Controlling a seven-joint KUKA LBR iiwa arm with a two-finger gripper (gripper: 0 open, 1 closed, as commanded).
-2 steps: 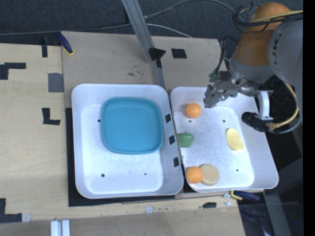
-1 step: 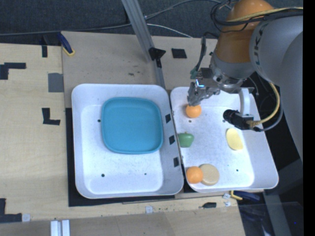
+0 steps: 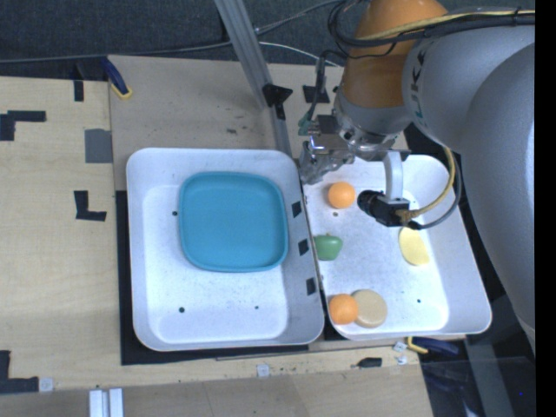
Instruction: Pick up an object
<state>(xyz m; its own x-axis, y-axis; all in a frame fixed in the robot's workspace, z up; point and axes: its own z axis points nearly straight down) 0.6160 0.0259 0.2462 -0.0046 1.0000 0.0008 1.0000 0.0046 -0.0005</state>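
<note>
Over the right bin's (image 3: pixel 452 315) far corner hangs the hand (image 3: pixel 318 165), beside an orange ball (image 3: pixel 340 195); its grip unreadable.

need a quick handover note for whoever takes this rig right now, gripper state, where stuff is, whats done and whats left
Gripper: at the far left corner of the right bin, by the divider; nothing visible between its fingers, and I cannot tell whether they are open.
Right bin: orange ball just beside the gripper, green object by the divider, yellow object to the right, second orange ball touching a tan disc at the near edge.
Left bin: blue plate.
Done: no pick yet.
Left: grasp and lift one object; the nearby orange ball looks the likeliest.
</note>
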